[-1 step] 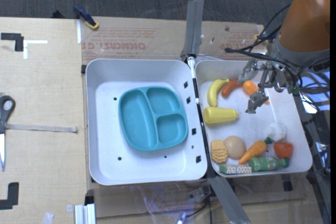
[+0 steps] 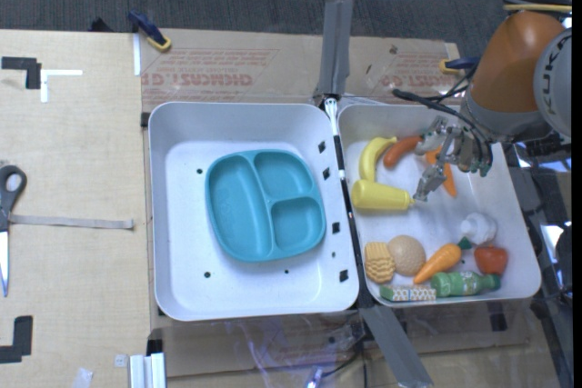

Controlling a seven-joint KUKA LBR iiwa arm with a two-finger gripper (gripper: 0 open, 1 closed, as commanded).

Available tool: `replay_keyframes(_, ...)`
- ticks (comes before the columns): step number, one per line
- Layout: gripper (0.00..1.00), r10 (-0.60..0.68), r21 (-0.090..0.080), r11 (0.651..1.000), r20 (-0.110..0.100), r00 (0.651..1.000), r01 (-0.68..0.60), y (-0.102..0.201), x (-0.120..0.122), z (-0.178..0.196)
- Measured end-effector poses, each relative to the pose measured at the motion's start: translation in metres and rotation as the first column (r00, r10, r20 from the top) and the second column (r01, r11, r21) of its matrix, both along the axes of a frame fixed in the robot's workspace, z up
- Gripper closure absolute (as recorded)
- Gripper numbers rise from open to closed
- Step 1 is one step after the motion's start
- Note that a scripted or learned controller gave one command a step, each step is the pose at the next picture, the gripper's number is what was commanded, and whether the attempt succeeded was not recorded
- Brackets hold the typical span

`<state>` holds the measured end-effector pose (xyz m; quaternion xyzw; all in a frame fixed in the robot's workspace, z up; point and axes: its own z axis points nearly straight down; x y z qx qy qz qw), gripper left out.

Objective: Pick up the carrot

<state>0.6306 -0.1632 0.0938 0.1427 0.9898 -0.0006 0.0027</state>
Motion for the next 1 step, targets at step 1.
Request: replay_keyframes(1, 1.0, 0.004, -0.002, 1.0, 0.005, 1.0, -0.004, 0.0012, 0.002, 0.0113)
